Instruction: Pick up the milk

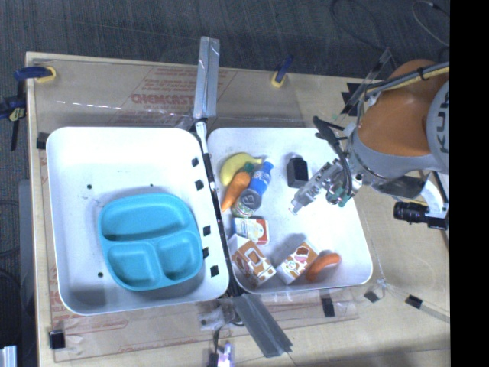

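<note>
The milk looks like the small white carton with red and green print [250, 228], lying in the right bin [348, 232] near the divider. My gripper [303, 197] hangs above the bin's bare middle, right of that carton and apart from it, pointing down and to the left. I see nothing held in it. Just below the carton lie two more small cartons, a brown-and-white one [254, 263] and a white-and-orange one [296, 262].
The right bin also holds a yellow fruit [237, 165], a carrot [235, 189], a blue bottle [260, 179], a can [247, 202], a black block [296, 170] and an orange-red piece [325, 262]. A blue divided tray [151, 239] lies in the left bin [72, 205].
</note>
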Controlling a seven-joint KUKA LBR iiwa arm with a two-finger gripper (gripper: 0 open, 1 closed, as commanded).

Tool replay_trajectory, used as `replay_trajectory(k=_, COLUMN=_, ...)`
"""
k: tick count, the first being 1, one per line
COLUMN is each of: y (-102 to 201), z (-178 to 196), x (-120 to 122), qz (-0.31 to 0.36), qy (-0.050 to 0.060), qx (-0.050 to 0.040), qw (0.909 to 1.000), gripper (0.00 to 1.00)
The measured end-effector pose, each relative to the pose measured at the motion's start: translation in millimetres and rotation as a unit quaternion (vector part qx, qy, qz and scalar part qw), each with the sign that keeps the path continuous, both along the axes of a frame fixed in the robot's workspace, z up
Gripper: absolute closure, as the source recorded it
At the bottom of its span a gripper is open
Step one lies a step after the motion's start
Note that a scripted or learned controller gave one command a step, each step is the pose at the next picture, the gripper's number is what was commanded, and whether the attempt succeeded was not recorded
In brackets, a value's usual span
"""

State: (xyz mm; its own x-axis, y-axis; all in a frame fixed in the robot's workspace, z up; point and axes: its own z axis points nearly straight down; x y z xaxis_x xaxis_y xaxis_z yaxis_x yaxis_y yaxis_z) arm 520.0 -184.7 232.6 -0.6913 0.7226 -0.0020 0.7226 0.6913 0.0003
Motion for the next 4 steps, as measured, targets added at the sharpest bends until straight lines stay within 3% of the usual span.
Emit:
replay_trajectory(k=1, y=-26, z=-134, x=-41, qz=-0.005, qy=0.002, qx=0.0011, qw=1.0, gripper=0.0)
replay_trajectory(k=2, y=-17, z=-141, x=-27, qz=-0.168, qy=0.001, qx=0.0008, qw=0.9858, gripper=0.0)
replay_trajectory(k=3, y=-26, z=-1, x=-42, qz=-0.179, qy=0.0, qx=0.0004, qw=0.9838, gripper=0.0)
replay_trajectory(k=4, y=-25, z=-108, x=-44, qz=-0.128, qy=0.003, qx=0.0013, qw=0.9918, gripper=0.0)
